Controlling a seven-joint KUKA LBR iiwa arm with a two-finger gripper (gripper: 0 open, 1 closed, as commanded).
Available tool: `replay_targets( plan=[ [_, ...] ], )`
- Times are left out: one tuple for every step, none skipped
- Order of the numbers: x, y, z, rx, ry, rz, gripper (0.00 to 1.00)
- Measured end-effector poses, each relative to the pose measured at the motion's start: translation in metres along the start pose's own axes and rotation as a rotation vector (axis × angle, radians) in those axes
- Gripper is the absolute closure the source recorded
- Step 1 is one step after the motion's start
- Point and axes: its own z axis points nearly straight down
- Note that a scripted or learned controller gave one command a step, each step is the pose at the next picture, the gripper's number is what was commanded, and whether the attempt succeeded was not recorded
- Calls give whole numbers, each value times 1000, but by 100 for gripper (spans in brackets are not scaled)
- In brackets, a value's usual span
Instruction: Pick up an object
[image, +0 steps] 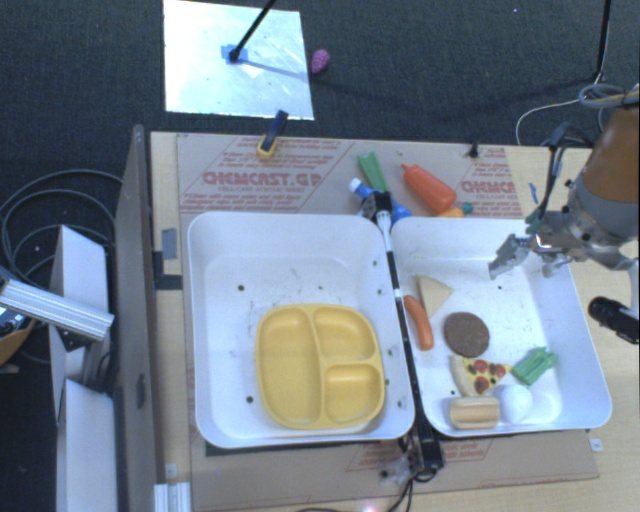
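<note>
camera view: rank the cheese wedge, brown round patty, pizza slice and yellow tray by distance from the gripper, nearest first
Measured from the gripper, over the right bin's upper right:
1. Cheese wedge, upper left of the right bin.
2. Brown round patty, mid right bin, just below the wedge; close to it in range, slightly farther.
3. Pizza slice, lower part of the right bin.
4. Yellow tray, in the left bin, clearly farthest.
</note>
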Motion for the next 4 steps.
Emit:
replay_targets(
  plan=[
    [18,-18,68,7,2,2,0],
    [21,-36,150,2,2,3,0],
    [20,-34,136,-2,0,1,100],
    [103,23,41,-14,3,-11,100]
  ],
)
